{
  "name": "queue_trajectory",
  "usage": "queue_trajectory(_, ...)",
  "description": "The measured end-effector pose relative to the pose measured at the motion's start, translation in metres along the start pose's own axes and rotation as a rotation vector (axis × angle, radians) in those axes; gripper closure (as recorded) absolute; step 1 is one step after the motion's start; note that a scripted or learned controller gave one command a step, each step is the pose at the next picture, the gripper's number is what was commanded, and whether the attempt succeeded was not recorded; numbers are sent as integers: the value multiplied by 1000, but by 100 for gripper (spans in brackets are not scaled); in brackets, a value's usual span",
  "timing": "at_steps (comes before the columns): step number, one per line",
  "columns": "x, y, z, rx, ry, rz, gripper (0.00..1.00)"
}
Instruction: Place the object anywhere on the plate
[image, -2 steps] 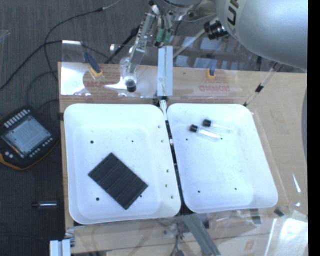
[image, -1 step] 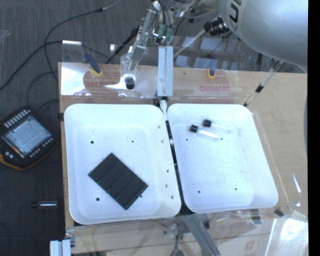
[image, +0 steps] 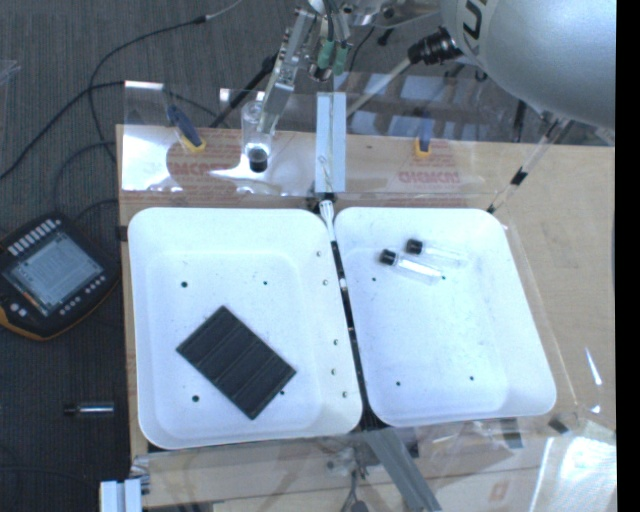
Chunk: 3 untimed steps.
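Seemingly the jaws are pinching a clear vial (image: 265, 128), hanging cap-down behind the bins; the dark plate (image: 236, 361) is lying nearer the camera, in the view's left bin (image: 150, 250).

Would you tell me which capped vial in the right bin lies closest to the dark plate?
The front vial, its cap nearer the plate; the rear vial lies farther back and right.

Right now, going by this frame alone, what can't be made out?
Pincer, camera view: upper part cut off by the top edge; whether it grips the vial below it is lost in glare.
Arm: blurred, cut by top and right edges.
Two vials in the right bin: clear bodies fade into white; contents too small to tell.
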<state>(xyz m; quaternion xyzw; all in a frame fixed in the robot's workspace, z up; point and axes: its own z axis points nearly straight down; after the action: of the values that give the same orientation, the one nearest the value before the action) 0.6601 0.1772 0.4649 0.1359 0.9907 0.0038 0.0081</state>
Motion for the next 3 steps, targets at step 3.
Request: queue_trajectory(3,71,39,30,4,15,-560,100)
